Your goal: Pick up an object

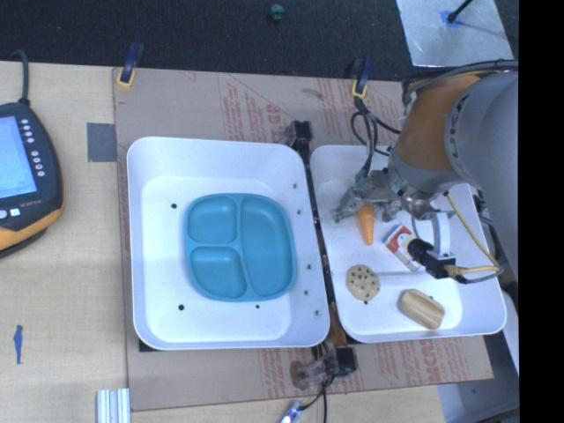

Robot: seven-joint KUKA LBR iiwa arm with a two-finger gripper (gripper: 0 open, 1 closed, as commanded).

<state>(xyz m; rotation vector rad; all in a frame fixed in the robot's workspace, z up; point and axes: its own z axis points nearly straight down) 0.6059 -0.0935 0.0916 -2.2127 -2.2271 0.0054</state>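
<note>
In the camera view, the gripper (366, 203) hangs low in the right bin (476, 324), just above the carrot (366, 226). I cannot tell its state. The carrot looks light, hard and smooth, so grab its middle. A cookie (362, 283) lies at six o'clock. The blue plate (240, 246) sits at nine o'clock.

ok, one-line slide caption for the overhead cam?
Gripper over carrot in right bin; blue tray in left bin.
</note>
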